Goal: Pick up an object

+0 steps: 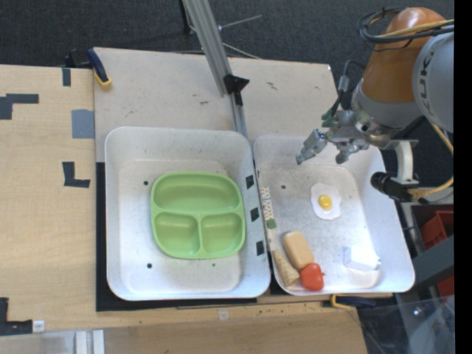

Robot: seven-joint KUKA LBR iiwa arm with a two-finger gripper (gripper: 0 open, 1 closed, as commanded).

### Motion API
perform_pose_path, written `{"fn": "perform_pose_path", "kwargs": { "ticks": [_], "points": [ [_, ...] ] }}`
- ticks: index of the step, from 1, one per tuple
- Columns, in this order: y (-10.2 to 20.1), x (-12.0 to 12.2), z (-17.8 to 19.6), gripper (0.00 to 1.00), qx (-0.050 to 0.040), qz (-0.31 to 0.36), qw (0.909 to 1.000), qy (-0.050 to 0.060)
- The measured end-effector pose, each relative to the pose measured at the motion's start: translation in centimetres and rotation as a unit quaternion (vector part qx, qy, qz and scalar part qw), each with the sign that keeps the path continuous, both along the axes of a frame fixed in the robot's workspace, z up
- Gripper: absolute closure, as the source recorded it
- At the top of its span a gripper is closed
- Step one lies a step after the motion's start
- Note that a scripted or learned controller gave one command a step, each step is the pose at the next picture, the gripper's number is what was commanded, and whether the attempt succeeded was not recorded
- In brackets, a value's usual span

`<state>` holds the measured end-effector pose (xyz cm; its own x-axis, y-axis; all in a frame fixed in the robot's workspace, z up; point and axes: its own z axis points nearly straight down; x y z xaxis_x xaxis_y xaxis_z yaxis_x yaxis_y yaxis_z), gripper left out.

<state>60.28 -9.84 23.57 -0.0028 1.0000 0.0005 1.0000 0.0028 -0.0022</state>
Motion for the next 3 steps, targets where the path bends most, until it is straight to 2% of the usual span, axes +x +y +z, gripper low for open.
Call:
{"fn": "perform_pose_path", "kwargs": {
  "ticks": [1,3],
  "points": [
    [0.0,0.0,0.0,0.00,0.0000,0.000,1.0000,0.000],
    [-0.8,0.4,-10.1,0.00,-0.0008,-0.001,1.0000,0.002]
  ]
}}
